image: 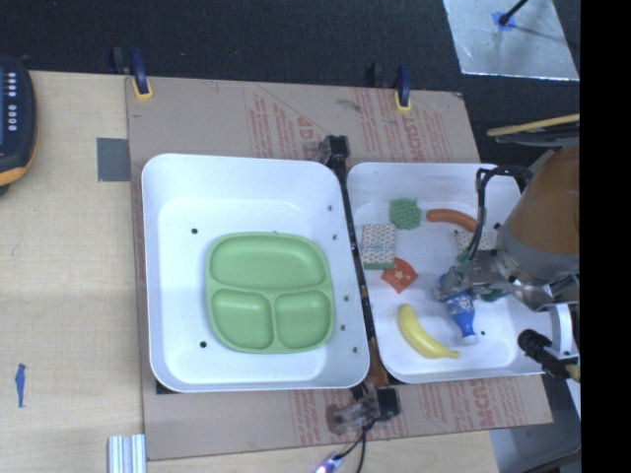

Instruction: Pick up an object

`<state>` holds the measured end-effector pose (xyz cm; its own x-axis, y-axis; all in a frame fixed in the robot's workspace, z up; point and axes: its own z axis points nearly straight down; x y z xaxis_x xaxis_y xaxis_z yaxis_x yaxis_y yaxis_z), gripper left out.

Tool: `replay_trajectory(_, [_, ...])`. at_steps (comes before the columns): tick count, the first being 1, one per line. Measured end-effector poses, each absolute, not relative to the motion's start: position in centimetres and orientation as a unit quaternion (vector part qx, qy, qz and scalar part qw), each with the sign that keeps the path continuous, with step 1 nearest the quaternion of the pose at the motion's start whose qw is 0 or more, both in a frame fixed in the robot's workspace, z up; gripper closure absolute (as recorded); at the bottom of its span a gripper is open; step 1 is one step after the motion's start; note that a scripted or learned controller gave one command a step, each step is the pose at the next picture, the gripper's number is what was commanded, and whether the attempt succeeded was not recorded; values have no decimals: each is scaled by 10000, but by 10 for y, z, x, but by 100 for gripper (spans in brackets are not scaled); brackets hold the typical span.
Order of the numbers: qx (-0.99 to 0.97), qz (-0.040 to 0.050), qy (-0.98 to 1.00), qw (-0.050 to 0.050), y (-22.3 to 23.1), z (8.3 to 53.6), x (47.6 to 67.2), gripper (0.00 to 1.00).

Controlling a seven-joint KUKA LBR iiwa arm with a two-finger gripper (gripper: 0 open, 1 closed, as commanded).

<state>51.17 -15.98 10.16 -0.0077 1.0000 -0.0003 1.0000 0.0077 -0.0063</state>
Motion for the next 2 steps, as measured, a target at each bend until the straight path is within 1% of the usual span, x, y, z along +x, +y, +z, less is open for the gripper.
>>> replay_trajectory(1, [-7047,8,-7095,9,-99,126,579,100])
replay_trajectory(2, [-7052,9,-7090,15,-54,192,537,100])
